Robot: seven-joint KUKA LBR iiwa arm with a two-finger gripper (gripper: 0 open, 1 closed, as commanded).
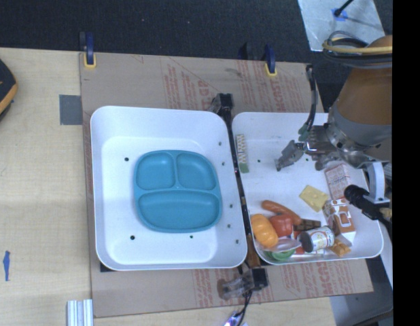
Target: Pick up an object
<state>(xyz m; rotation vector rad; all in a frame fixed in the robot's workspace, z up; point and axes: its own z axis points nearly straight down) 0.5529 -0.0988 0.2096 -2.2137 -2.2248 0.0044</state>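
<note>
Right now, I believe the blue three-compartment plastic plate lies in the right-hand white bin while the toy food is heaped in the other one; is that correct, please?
Not quite: the camera view shows the blue three-compartment plastic plate lying in the left-hand white bin. The toy food is heaped in the other one, the right-hand bin.

bare floor fills the right bin's [264,131] far left; toys [291,229] crowd its near side, and the arm [359,107] blocks its far right.

Glossy white plastic bins [108,182] — smooth
</note>
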